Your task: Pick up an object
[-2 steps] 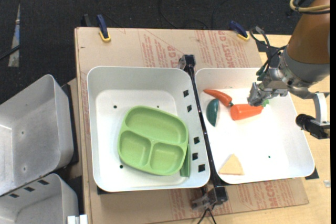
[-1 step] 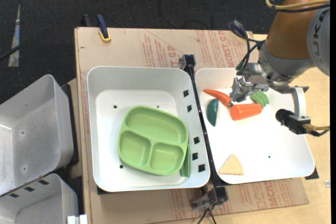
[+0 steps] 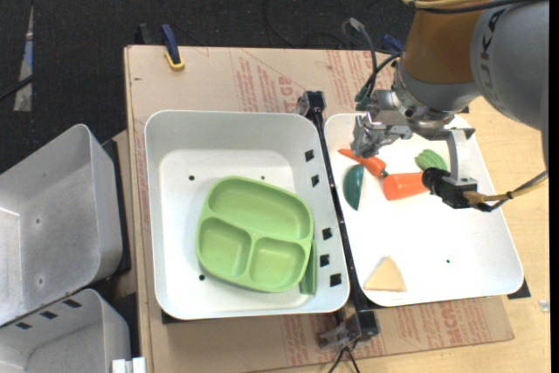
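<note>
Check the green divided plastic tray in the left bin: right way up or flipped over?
Right way up. The green divided plastic tray lies flat in the left white bin, with its three compartments facing the camera, nothing in them.

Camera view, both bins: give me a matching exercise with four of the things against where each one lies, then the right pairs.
Things:
1. green divided tray
2. tan wedge
3. orange carrot piece
4. dark green leaf-shaped piece

Places:
A. right bin, near its front edge
B. left bin
C. right bin, against its left wall
D. right bin, middle, just below the gripper

Pairs: 1-B, 2-A, 3-D, 4-C
</note>
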You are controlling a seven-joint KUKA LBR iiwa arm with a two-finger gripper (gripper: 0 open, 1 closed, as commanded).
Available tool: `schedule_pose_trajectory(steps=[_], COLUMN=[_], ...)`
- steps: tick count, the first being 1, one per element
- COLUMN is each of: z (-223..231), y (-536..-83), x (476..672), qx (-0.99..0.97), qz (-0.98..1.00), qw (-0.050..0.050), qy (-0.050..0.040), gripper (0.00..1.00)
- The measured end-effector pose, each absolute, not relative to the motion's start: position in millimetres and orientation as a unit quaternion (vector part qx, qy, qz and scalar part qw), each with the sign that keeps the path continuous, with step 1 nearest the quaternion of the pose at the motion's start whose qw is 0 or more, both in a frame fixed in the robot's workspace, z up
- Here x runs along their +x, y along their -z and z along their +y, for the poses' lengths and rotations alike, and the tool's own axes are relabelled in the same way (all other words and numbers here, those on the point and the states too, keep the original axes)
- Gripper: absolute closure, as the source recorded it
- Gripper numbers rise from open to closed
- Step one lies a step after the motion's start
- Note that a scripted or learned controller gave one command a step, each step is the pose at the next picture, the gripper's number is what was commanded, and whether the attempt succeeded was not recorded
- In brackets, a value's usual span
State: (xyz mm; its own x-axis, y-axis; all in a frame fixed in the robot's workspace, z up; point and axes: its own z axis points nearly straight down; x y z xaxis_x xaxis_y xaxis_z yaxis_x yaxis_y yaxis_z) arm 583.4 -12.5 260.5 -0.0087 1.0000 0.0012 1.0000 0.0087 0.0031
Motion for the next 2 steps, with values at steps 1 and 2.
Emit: schedule_pose_trajectory(steps=[1, 2], z=[37.4, 96.5], y=[-250.8, -238.7], x=[607.6, 624.6], qx=[0.704, 0.704], qz=[0.710, 0.710], qw=[0.001, 0.000], qy=[-0.0011, -0.0010], gripper=[1.00, 1.00])
